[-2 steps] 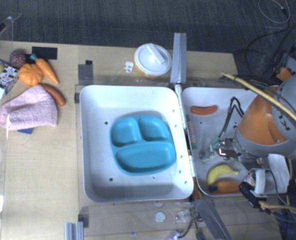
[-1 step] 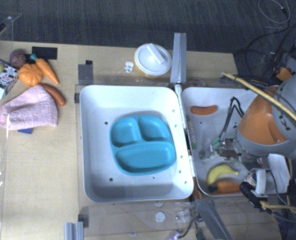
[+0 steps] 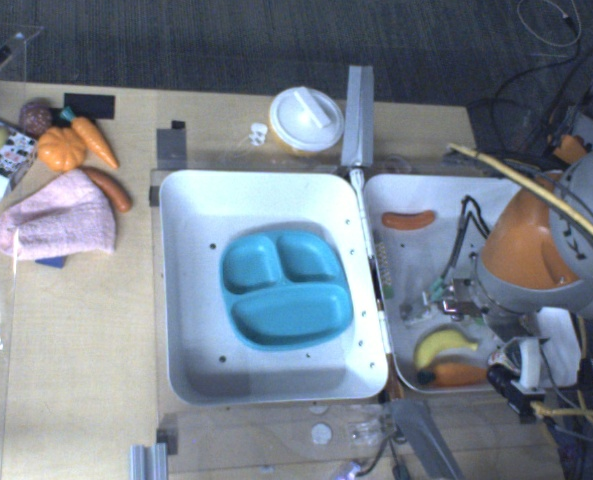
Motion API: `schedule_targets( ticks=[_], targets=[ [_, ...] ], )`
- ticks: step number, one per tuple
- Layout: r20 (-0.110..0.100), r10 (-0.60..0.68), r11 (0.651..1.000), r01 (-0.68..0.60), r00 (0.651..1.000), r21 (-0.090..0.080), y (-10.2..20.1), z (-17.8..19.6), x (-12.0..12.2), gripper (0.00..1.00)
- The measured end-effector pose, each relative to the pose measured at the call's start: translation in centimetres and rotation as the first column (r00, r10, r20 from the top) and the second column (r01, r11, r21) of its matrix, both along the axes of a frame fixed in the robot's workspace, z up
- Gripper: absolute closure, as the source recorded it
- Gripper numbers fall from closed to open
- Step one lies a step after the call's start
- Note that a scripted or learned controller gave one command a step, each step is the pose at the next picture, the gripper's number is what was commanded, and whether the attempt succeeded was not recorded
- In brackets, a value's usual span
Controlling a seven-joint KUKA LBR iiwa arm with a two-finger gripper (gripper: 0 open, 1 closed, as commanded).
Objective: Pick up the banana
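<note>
The gripper [image 3: 463,306] sits just above the banana [image 3: 444,345], grip unclear; I think it must go down next.

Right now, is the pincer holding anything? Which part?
Cannot be told. The arm hangs over the right bin, just above the banana, and covers its own tip. The banana lies on the bin floor beside an orange piece.

banana [image 3: 444,345] hemmed by carrot [image 3: 458,374], bin wall [image 3: 401,368]
</note>
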State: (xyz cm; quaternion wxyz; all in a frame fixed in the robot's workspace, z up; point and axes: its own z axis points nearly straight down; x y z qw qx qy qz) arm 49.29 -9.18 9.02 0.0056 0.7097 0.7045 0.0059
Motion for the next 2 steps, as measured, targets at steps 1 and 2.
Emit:
schedule_targets(
  ticks=[1, 2],
  targets=[
    [0.000, 0.077, 0.997, -0.077, 0.997, 0.000, -0.68, -0.01, 0.02, 0.00],
    [-0.005, 0.118, 0.993, -0.118, 0.993, -0.005, -0.32, 0.08, -0.17, 0.00]
  ],
)
